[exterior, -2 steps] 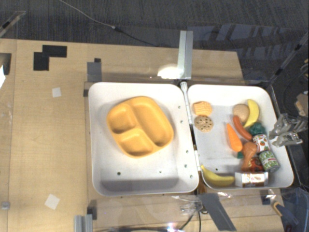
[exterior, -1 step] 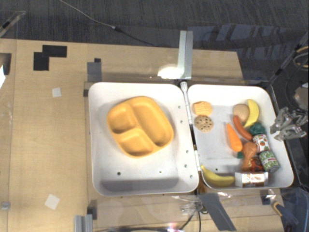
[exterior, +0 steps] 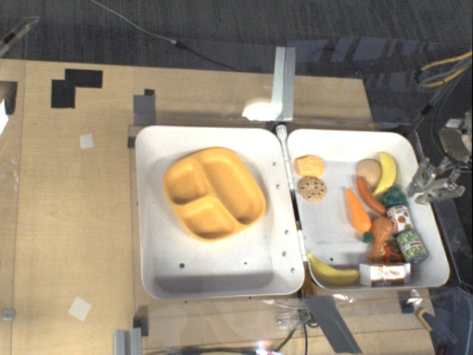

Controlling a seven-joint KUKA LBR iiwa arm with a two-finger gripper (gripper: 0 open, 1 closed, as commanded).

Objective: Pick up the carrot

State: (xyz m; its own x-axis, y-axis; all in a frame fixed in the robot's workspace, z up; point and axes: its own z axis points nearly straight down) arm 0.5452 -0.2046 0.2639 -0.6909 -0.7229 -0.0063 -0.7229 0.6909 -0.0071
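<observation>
The carrot (exterior: 358, 211) is a short orange cone lying in the right bin (exterior: 332, 228), pointing toward the near side. A red sausage (exterior: 369, 197) lies just to its right. My gripper (exterior: 436, 182) hangs over the right rim of that bin, well to the right of the carrot and apart from it. Nothing shows in its grasp.
The right bin also holds a banana (exterior: 386, 172), a second banana (exterior: 332, 271), a cookie (exterior: 312, 189), a cracker (exterior: 310, 165), a drumstick (exterior: 380, 234), cans (exterior: 412, 245) and a white box (exterior: 386, 274). A yellow divided plate (exterior: 214, 192) lies in the left bin (exterior: 155, 257).
</observation>
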